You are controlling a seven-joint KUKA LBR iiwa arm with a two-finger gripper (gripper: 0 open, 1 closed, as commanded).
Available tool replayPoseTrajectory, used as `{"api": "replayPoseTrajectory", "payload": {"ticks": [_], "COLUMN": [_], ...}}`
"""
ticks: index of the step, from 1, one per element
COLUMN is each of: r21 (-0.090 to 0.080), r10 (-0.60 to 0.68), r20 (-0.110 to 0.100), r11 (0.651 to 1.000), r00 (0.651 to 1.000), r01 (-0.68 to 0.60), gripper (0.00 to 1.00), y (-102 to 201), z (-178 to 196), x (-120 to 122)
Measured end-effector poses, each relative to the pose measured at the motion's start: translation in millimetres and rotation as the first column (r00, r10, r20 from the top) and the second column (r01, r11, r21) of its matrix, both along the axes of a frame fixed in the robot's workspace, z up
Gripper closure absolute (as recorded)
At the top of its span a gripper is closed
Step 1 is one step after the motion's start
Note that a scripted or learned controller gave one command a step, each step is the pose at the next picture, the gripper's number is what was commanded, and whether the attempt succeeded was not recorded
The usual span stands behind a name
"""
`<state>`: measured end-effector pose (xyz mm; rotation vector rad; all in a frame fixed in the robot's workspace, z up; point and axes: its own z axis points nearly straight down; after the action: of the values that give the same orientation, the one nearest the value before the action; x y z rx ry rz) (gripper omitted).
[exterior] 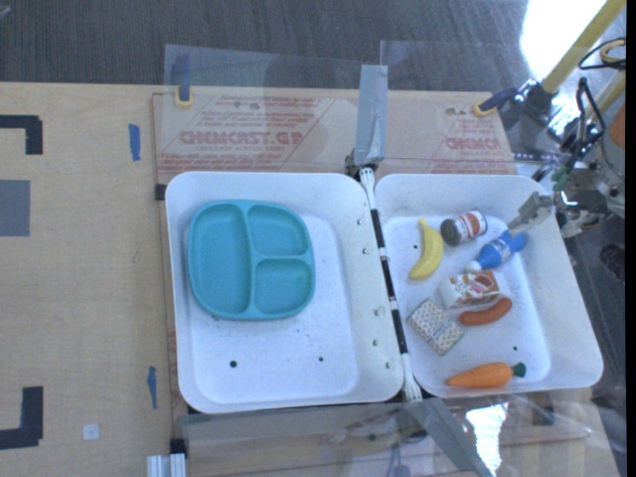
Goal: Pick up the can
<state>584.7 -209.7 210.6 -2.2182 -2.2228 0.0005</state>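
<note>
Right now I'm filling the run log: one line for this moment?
stage: approach | gripper: above right bin edge, nothing held | can: lying in right bin beside banana | ungrasped

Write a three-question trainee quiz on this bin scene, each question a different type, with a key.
1. True or false: the can lies in the same bin as the teal divided plate.
2. Which item lies nearest the can? A) banana B) carrot C) sausage
3. Fill in: the tool sits at the right bin's ____ edge, near the blue bottle.

Key: 1 false; 2 A; 3 right.
</note>
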Motion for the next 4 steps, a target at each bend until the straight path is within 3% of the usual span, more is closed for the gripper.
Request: {"api": "replayPoseTrajectory", "payload": {"ticks": [1, 2, 3, 4], "r21": [-0.002, 0.0, -0.002, -0.002], "r10": [0.042, 0.125, 0.12, 0.121], "r20": [0.003, 0.006, 0.014, 0.013], "r11": [0.999, 0.992, 0.993, 0.993], "r00": [0.999, 0.992, 0.993, 0.993], "r01": [-0.042, -0.125, -0.12, -0.121], "gripper": [0.0, 0.0, 1.0, 0.0], "y": [44.6, 103.7, 101.2, 101.3], "z": [-106.6, -122.8, -111.7, -111.8], "x": [37.1, -37.2, -35.4, -35.5]}}
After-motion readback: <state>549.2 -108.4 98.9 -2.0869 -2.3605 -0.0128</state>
